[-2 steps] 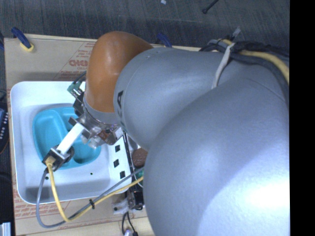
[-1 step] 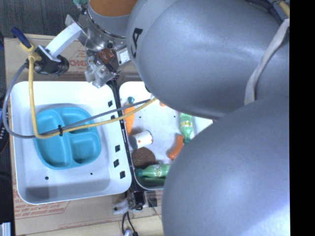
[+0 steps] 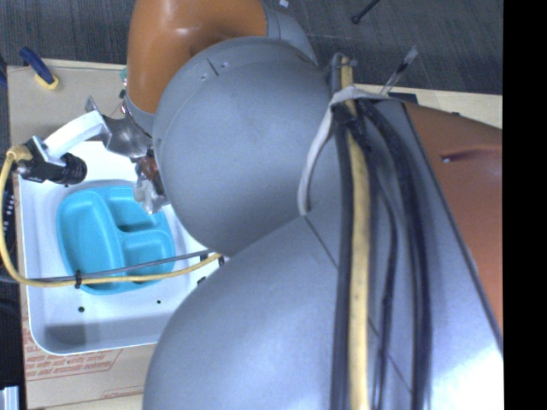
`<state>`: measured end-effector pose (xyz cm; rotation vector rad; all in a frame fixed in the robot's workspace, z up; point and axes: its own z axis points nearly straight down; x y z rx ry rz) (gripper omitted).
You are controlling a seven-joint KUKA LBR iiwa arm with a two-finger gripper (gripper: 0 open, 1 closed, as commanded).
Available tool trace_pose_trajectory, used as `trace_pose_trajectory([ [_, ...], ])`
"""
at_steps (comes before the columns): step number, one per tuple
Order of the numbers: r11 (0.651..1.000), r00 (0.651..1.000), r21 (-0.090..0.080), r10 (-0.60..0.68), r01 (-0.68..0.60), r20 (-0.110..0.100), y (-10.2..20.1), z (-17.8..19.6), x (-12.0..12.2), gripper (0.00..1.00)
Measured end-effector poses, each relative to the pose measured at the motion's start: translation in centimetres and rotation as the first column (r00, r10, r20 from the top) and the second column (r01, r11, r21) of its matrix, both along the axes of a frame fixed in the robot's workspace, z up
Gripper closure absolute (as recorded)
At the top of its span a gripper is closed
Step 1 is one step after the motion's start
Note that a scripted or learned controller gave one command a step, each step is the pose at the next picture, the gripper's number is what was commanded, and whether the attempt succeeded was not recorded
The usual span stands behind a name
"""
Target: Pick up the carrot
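Camera view puts my gripper [image 3: 148,188] over the blue tray [image 3: 102,233] in a white bin [image 3: 51,331]; whether it is parted or closed, and where the carrot lies, I cannot tell. I'd expect the carrot to be light, stiff and smooth, so I'd pinch it mid-length

One camera looks down at a slant; the grey arm [image 3: 282,229] looms very close, leaving a white bin [image 3: 51,314] toward nine o'clock.
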<state>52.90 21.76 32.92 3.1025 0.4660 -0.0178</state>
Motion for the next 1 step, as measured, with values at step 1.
trace_pose_trajectory([
  [1, 0.996, 0.996, 0.001, -0.088, 0.088, -0.002, -5.72, -5.89, -5.47, 1.00],
])
